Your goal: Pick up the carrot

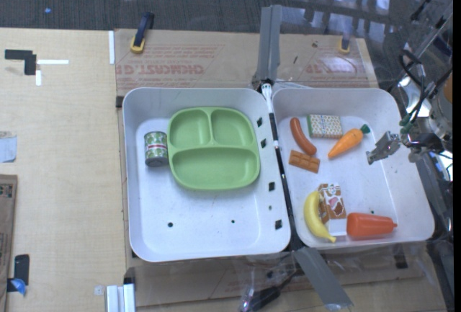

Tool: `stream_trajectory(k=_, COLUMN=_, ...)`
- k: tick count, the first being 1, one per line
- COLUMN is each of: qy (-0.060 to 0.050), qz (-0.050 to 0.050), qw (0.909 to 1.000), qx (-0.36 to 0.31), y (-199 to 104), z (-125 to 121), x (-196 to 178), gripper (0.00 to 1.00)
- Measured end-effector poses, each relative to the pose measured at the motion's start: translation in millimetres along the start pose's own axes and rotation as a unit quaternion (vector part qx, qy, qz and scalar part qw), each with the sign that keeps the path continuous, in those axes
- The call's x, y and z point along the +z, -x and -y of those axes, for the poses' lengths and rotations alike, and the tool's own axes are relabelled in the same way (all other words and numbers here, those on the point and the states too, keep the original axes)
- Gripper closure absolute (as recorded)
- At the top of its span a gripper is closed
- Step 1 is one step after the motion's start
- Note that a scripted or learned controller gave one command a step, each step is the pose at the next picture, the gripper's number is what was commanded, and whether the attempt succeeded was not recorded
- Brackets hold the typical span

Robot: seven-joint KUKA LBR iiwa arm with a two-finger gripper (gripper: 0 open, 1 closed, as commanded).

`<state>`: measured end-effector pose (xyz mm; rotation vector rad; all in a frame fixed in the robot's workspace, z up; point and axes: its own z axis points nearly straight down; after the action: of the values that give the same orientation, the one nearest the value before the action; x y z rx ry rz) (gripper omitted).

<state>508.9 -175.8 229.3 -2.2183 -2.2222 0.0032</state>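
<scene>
Tabletop (57, 159) of pale wood bearing two shallow white bins side by side, seen from above at a slant. The left bin (209, 231) carries a green divided plate (214, 148) with a small tin can (155, 148) standing just beside its left edge. The right bin (374, 181) carries the food items: along its near side a red pepper-like piece (370, 225), a yellow banana (315, 215) and, between them and touching the banana, a small printed carton (332, 202); toward its far side a red sausage (302, 136) with a small orange-brown block (304, 161) just below it, a rectangular sponge-like block (325, 125), and the carrot (346, 143), which lies tilted with its green top toward the far right and its orange tip near the sponge-like block. The hand (382, 149) reaches in from the right edge of the right bin and sits near the carrot's leafy end, apart from it; nothing lies between its fingers, and whether they are spread or closed cannot be told at this size. Judged stage: approach, with the grasp not yet made. The next move calls for carrying the hand leftward over the carrot's body, turning the fingers across its tilted axis, and descending clear of the neighbouring sponge-like block.
</scene>
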Motion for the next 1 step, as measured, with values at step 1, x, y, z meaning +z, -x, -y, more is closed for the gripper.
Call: stream_trajectory(k=1, qy=0.000, qz=0.000, qw=0.9999, qx=-0.016, y=12.1, z=-67.2, x=101.7, gripper=0.00)
